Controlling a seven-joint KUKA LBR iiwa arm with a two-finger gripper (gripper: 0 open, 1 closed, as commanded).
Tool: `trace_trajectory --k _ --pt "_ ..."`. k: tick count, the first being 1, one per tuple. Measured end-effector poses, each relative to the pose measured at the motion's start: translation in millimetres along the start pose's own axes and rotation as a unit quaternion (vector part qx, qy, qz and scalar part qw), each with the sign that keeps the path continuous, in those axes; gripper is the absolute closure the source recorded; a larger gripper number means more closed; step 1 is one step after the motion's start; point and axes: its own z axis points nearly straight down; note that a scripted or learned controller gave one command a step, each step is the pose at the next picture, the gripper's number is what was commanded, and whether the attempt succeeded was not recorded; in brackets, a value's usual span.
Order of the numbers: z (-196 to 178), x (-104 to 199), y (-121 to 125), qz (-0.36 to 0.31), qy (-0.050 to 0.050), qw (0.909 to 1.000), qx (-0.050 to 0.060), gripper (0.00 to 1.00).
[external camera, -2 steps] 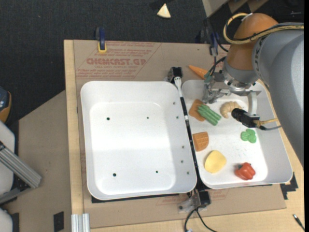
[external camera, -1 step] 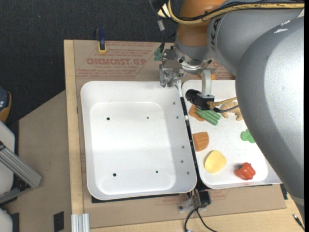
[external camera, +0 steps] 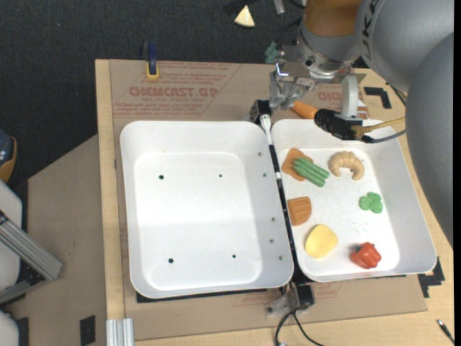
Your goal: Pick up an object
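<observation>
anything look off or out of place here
Mostly tidy: the toy foods lie loose in the right bin. One oddity: an orange, carrot-like piece sits at that bin's far rim just under the claw, apart from the rest.

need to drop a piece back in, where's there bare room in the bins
The left bin is bare across its floor. The right bin is crowded; small gaps lie between the croissant, green piece and yellow piece.
</observation>
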Motion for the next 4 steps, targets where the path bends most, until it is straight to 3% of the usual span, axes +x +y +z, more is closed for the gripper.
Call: trace_trajectory --k 1,2,3,4 --pt "-178 59 1 -0.004 0.003 1.0000 -0.006 1.00" --pt "-248 45 -6 -0.002 0.001 1.0000 -0.001 1.00" --pt "-270 -39 -28 0.003 -0.001 1.0000 0.001 1.00" --pt "-268 -128 -44 0.004 -0.002 1.0000 0.005 1.00"
